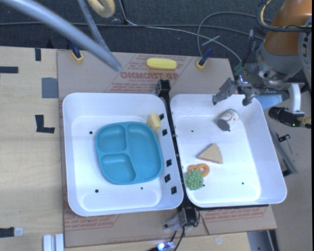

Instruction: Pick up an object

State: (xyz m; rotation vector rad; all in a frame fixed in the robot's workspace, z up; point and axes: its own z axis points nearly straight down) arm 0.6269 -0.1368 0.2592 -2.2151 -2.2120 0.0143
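My gripper (232, 98) hangs over the far edge of the right bin (261, 156). Its fingers are spread open and nothing sits between them. Just below it a small white and grey cylinder (227, 119) lies on the bin floor. Nearer the middle of that bin lies a tan wedge (211, 153). An orange ring (201, 168) touches a green bumpy ball (194, 180) at the bin's near left side.
The left bin (78, 140) holds a blue divided plate (130, 151) and a small yellow block (155, 121) by the shared wall. A yellow oblong piece (161, 63) lies on the cardboard behind the bins. Cables run behind the arm.
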